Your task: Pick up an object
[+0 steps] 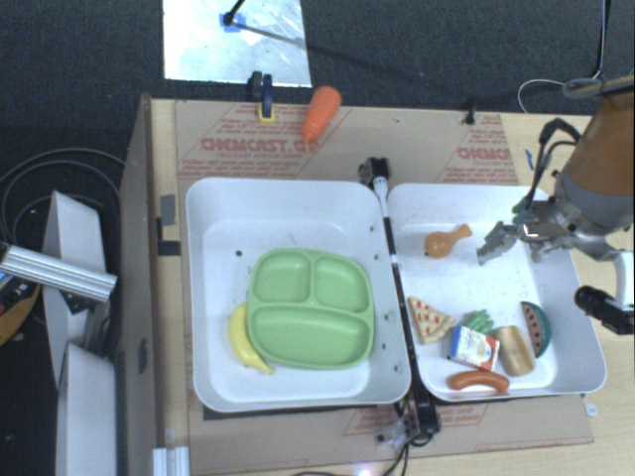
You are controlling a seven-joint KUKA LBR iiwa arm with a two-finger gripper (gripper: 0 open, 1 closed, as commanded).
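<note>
Toy chicken drumstick point(446, 240) is seen lying on the floor of the right bin point(578, 380), upper-left area, just left of the claw point(516, 240). The claw is shown spread open with nothing between its fingers. A green divided plate point(311, 308) is seen in the left bin point(213, 216).

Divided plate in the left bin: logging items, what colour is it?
Light green, plain; the plate shows clearly in the camera view.

One fixed overhead cam, slanted down on both bins point(298, 191).
</note>
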